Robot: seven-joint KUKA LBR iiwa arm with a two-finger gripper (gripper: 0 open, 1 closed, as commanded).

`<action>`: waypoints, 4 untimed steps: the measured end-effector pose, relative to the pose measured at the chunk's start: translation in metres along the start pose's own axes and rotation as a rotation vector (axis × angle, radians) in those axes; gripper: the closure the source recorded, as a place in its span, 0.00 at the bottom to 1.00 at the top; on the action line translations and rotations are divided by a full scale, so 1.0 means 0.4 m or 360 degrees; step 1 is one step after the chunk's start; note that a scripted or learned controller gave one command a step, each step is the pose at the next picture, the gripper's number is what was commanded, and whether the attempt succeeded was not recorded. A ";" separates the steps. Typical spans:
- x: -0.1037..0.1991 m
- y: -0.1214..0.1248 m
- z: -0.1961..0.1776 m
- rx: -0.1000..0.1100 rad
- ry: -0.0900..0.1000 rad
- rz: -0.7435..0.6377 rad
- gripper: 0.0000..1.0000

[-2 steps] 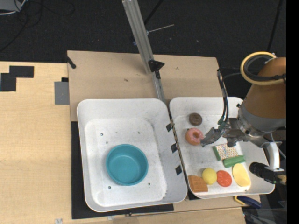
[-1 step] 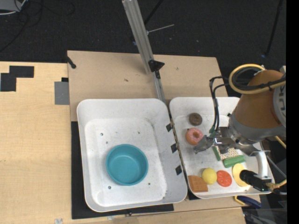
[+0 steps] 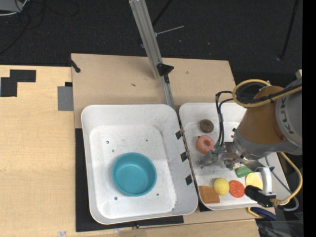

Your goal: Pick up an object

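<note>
The claw [image 3: 213, 158] sits low inside the right bin [image 3: 190, 113], just below the pink doughnut-shaped toy [image 3: 204, 143], which serves here as the landmark. Its dark fingers point toward the bin's left wall; whether they are spread or pressed together cannot be told, and nothing is visibly caught between them. The arm [image 3: 266, 122], grey with its orange band, rises from the claw to the right of the pink ring and covers much of that side of the bin. Above the ring, close by, lies a small brown round piece [image 3: 206, 126]. Below the ring and past the claw, along the bin's near edge, lie an orange-brown waffle-like square [image 3: 209, 194], a yellow ball [image 3: 221, 185], a red piece [image 3: 236, 188] and a pale yellow piece [image 3: 254, 179], with a green piece [image 3: 242, 171] just above the red one. Well to the left of the ring, in the left bin [image 3: 98, 117], stands a teal bowl [image 3: 134, 174]. Both bins rest on the tan worktop [image 3: 118, 78].
</note>
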State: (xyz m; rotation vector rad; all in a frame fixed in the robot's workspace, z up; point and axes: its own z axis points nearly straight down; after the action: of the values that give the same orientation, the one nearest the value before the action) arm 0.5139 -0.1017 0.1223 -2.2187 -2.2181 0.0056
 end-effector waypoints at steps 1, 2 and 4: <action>-0.002 0.003 -0.031 -0.0007 -0.0001 0.0001 1.00; -0.013 -0.005 -0.138 -0.0013 -0.0002 0.0001 1.00; 0.133 0.002 -0.243 -0.0009 0.0001 -0.0007 1.00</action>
State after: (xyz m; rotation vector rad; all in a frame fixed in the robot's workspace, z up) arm 0.5152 -0.0485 0.2195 -2.2162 -2.2258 -0.0012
